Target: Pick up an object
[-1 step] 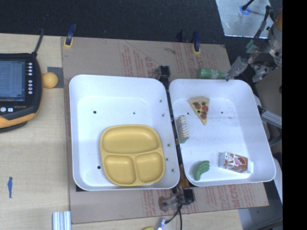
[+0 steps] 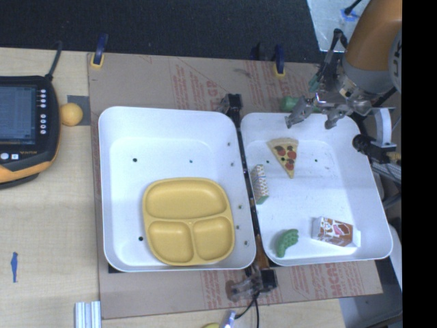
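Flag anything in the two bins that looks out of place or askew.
One thing: a small striped item sits against the right bin's left wall by the divider. The pizza slice, green toy and carton lie flat.

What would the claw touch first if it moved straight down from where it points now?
Probably the bare floor of the right bin near its far rim. The claw hangs open there, and the pizza slice lies slightly nearer the camera, though depth is unclear.

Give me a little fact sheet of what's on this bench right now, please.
left bin: holds a yellow divided plate
right bin: holds a pizza slice toy, a green toy, a small carton, a striped piece at its left wall
gripper: open, over the right bin's far edge, holding nothing
left of bins: control tablet, yellow ball
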### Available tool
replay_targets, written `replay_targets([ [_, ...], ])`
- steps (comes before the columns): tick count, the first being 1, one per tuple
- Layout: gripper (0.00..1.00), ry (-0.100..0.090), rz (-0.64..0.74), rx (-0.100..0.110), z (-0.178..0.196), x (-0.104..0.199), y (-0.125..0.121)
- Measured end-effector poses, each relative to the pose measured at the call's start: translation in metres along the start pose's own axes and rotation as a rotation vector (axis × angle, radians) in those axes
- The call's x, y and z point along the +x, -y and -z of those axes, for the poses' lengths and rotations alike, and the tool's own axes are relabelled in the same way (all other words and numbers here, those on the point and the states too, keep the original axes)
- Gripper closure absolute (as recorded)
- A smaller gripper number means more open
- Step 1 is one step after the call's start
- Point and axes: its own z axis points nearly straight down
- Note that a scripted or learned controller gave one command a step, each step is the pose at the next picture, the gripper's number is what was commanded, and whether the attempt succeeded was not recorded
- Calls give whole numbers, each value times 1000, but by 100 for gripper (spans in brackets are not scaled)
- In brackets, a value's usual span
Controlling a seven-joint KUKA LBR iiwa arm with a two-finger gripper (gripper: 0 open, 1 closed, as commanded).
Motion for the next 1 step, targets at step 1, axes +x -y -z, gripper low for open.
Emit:
replay_targets([
  [1,0,1,0,-3,-124,21,9],
])
